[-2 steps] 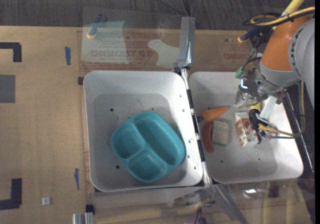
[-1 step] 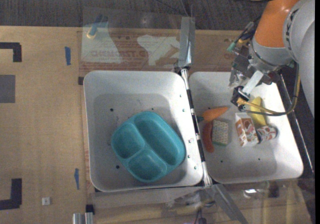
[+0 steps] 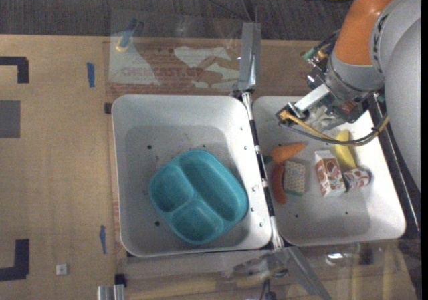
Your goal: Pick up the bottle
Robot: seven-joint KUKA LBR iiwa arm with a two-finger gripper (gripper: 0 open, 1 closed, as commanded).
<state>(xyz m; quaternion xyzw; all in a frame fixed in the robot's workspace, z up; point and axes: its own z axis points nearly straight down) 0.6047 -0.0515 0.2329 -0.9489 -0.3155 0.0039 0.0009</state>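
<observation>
Wooden bench (image 3: 53, 158) carried 2 bins. Left bin (image 3: 127, 113) held 1 teal plate (image 3: 197, 195). Gripper (image 3: 321, 117) hung over right bin (image 3: 382, 225) far side, near 1 carrot (image 3: 289, 152); its state was indeterminable.

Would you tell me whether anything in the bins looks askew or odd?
The teal plate lies skewed to the walls of the left bin. Nothing looks spilled or damaged.

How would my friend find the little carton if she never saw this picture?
Find the white bin on the picture's right. Near its middle a small carton sits just below the yellow banana, beside a little red-and-white can. It is the only box-shaped thing there, white with orange patches.
</observation>
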